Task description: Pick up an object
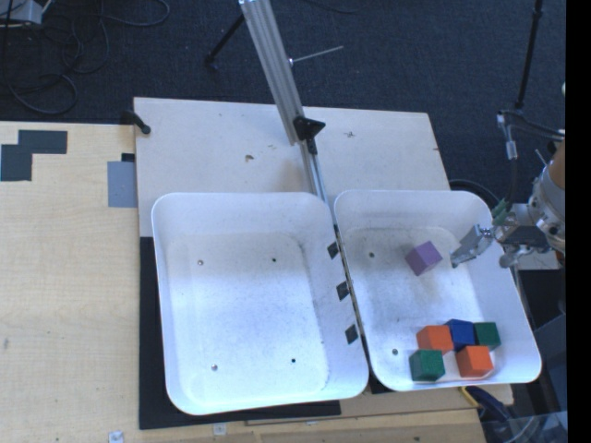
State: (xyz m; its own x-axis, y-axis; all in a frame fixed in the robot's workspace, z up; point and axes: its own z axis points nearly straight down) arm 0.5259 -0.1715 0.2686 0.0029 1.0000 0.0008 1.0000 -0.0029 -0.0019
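A purple cube [424, 257] lies alone in the middle of the right bin [379, 212]. Near that bin's front right corner sits a cluster of cubes: an orange one [434, 338], a blue one [460, 329], a dark green one [487, 334], a second orange one [475, 361] and a second green one [427, 365]. My gripper [478, 245] hangs over the right rim of the right bin, just right of the purple cube and apart from it. Nothing shows in its grasp.
The left bin [175, 247] stands beside the right one, with black clips [342, 290] along their shared wall. A slanted aluminium rail [277, 63] rises behind the bins. A stand with cables [517, 127] is at the far right.
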